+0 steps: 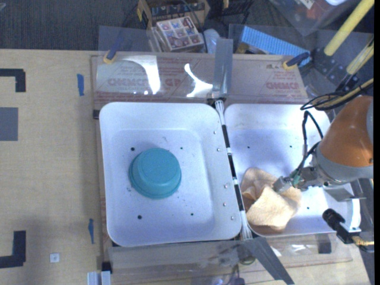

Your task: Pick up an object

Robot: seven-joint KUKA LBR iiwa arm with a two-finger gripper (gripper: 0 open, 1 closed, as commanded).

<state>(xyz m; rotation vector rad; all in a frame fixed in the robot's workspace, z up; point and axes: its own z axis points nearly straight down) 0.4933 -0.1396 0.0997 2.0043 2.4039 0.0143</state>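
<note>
You have two candidate objects. The first is a teal bowl [155, 172], round, resting upside down with its flat base uppermost, intact and level. It sits on the floor of the left bin [113, 129], slightly left of that bin's centre and clear of all four walls. The second is a tan cloth [268, 206], soft and crumpled, folded over itself in an uneven heap. You will find it to the right of the teal bowl, across the divider, in the near left corner of the neighbouring bin.
</note>
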